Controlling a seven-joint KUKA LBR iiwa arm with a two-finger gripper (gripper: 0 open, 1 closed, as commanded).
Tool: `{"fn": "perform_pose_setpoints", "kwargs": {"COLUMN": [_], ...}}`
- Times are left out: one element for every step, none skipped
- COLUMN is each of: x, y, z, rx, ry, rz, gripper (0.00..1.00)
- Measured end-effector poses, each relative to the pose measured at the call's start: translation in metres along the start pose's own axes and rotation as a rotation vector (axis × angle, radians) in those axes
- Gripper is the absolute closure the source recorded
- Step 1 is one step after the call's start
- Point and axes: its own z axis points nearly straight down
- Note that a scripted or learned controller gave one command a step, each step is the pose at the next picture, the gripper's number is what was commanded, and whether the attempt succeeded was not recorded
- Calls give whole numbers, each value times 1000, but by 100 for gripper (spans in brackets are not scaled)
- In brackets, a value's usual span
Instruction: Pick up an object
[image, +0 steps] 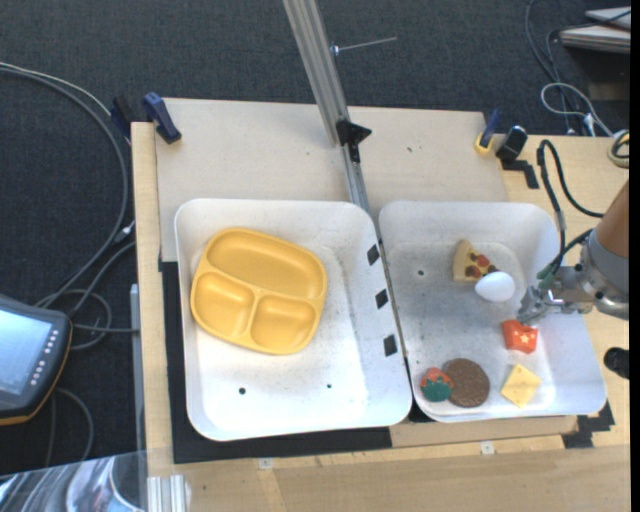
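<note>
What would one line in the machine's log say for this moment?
gripper: above right bin, between white egg and red piece | held: nothing seen | yellow tray: left bin

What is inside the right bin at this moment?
The right bin holds a pizza slice, white egg, red piece, brown cookie, green-red piece and cheese wedge. The pincer hides part of the floor.

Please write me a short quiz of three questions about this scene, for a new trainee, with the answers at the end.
1. True or false: the yellow divided tray lies in the left bin.
2. Which item lies nearest the gripper in the right bin? A) brown round cookie B) orange-red block C) pizza slice
3. Fill in: the white egg touches the ____ slice.

Key: 1 true; 2 B; 3 pizza.
</note>
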Motion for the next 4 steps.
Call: {"fn": "perform_pose_setpoints", "kwargs": {"x": [8, 8, 55, 105], "y": [-1, 0, 16, 28], "z": [-60, -77, -86, -87], "rx": [-3, 0, 1, 2], "ry": [-1, 0, 3, 3], "rz": [-2, 0, -6, -6], "gripper": [100, 100, 100, 100]}}
